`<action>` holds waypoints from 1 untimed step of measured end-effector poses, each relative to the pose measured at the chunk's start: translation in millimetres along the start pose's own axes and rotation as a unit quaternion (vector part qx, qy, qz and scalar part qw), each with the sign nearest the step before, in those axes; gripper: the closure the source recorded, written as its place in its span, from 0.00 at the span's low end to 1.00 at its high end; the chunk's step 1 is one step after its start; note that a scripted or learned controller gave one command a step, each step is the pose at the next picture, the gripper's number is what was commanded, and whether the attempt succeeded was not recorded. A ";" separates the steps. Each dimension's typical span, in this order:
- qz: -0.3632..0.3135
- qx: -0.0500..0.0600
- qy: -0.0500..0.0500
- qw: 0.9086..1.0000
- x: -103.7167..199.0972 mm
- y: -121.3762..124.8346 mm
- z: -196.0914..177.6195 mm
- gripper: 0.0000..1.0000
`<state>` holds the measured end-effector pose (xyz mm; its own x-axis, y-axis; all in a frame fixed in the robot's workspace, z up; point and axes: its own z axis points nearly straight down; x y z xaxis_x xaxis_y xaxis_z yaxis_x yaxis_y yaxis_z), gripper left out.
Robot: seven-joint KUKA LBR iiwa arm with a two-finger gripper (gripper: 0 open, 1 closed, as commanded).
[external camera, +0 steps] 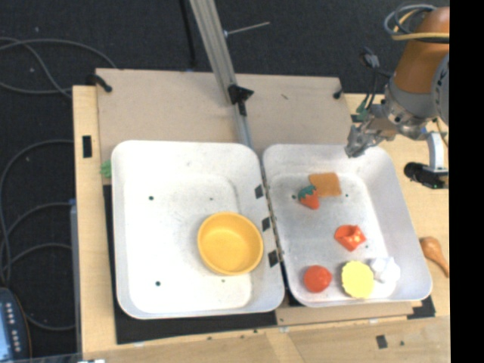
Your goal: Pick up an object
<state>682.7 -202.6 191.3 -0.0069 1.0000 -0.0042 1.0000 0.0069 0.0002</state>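
Observation:
My gripper (pixel 357 147) hangs over the far right corner of the right bin (pixel 393 195), above its rim, with nothing visibly between its fingers. In that bin lie an orange-brown flat block (pixel 325 184), a small red and green piece (pixel 308 197) beside it, a red angular piece (pixel 349 237), a red ball (pixel 318 278), a yellow round object (pixel 358 279) and a small white object (pixel 384 268). A yellow bowl (pixel 230 243) stands in the left bin (pixel 159 203), near its right side.
A slanted metal pole (pixel 215 44) rises behind the bins and ends at a clamp near their shared edge. An orange object (pixel 433 252) lies on the bench right of the right bin. Cables run over the dark floor at left.

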 end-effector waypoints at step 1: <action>-0.001 -0.004 0.002 1.000 -1.1 1.3 -52.8 1.00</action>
<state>684.0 -203.5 244.1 -0.0086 1.0000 -0.0007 0.9999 0.0086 0.0078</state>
